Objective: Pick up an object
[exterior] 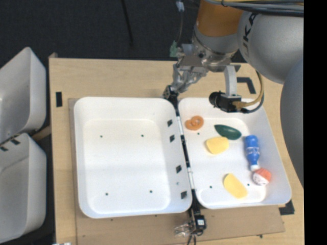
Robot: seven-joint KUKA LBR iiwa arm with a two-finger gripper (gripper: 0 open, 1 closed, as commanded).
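The right bin (273,137) holds several small things: an orange round piece (194,122), a dark green oval (228,131), a yellow lump (217,145), a blue bottle (252,152), a red-and-white ball (261,176) and a second yellow lump (235,186). My gripper (172,90) hangs over the far end of the divider between the two bins, up and to the left of the orange piece. I see nothing held in it.
The left bin (82,137) lies beside the right one on the wooden bench (112,75). A black fitting with cables (227,101) hangs from the arm over the right bin's far edge. White bulky shapes (20,91) stand at the left.
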